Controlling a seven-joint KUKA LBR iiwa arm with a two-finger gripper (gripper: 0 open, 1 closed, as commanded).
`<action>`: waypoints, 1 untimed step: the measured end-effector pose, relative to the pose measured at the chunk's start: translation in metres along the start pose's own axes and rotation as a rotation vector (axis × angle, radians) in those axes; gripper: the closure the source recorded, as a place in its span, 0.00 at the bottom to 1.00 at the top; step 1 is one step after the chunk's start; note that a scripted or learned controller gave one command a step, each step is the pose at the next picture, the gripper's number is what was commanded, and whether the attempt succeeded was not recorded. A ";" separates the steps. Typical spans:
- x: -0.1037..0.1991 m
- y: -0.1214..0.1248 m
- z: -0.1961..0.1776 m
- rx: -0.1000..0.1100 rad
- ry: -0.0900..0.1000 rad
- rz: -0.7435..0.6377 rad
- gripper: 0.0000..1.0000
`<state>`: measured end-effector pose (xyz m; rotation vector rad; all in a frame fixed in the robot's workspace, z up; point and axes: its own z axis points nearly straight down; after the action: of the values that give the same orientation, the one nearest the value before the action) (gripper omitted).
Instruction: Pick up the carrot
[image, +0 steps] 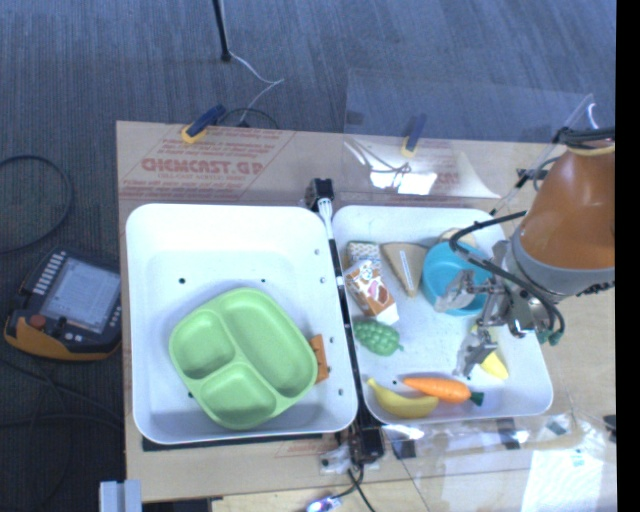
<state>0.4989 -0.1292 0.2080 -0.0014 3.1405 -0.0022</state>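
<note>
My gripper (478, 352) hanging in right bin (530, 300), fingers slightly parted, nothing between them; tips just above carrot (437, 387). Carrot lying flat near bin's front wall, touching banana (402, 400). Yellow piece (494, 367) beside gripper. Blue cup (447, 276) behind. Green plate (242, 357) in left bin (160, 240)

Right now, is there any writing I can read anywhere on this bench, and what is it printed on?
"CHEMCAST GP", red print on the brown board behind the left bin; the letters are blurred, so this reading is uncertain.
Small carton in the right bin: printing too small to read.
Handheld screen at far left: unreadable.
</note>
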 end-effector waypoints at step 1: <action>-0.008 0.030 0.110 0.002 -0.009 -0.129 0.00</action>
<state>0.5067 -0.0995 0.0980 -0.2025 3.1248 -0.0059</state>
